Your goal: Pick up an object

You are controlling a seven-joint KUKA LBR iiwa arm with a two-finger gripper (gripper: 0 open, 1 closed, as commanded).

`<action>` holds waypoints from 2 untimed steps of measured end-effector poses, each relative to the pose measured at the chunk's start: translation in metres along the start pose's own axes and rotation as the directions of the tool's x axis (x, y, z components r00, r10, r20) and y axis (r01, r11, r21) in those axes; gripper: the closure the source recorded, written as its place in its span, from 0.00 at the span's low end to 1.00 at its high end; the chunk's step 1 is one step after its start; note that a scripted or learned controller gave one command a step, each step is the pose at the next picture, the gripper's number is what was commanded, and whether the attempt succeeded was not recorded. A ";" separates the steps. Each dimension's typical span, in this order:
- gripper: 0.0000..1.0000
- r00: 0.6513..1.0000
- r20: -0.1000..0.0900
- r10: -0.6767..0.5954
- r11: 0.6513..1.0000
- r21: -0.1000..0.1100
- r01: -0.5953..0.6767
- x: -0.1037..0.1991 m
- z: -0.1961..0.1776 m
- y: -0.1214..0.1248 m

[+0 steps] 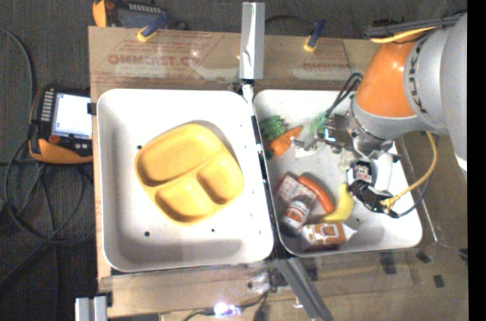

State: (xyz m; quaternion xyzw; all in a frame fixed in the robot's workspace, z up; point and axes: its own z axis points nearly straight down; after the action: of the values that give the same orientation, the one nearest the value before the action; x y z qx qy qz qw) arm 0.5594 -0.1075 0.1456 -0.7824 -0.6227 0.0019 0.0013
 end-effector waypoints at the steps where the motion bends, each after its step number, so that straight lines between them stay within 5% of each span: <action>1: 0.00 1.000 -0.003 0.006 1.000 -0.015 -0.006 -0.013 0.056 -0.037; 2: 1.00 1.000 0.000 0.007 1.000 -0.016 -0.007 -0.014 0.048 -0.036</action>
State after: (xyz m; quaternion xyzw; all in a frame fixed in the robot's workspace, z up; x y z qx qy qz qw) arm 0.5207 -0.1125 0.0983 -0.7845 -0.6201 -0.0031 -0.0046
